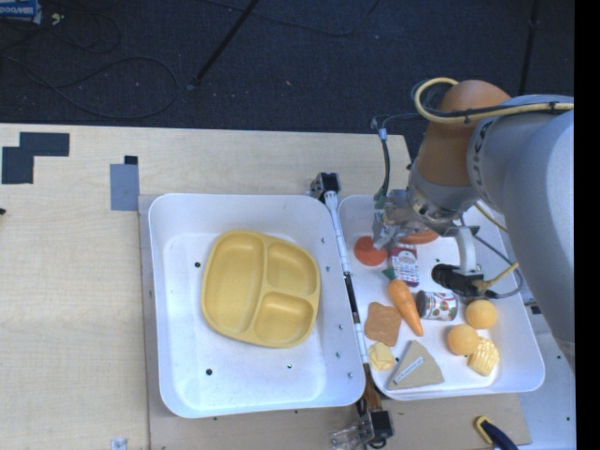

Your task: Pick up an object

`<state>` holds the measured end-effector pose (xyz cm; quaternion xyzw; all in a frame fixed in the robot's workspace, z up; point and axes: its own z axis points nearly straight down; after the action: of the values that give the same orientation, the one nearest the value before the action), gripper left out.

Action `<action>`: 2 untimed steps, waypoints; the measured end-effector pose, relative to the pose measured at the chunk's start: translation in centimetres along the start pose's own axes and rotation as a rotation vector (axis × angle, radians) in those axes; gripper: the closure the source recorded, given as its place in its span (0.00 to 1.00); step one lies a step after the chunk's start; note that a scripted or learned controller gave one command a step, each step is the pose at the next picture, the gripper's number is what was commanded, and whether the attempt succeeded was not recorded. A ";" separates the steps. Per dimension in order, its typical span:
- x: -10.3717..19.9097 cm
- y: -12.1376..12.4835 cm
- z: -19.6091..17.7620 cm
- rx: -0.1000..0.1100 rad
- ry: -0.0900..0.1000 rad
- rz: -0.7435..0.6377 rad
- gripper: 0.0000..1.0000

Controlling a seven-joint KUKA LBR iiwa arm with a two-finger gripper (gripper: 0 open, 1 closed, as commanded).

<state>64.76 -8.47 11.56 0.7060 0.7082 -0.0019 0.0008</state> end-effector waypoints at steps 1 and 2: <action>0.0 0.0 0.0 0.000 0.000 0.000 0.00; -0.1 0.0 -0.7 0.005 0.001 -0.001 1.00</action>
<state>64.71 -8.53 12.27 0.7057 0.7085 -0.0034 -0.0013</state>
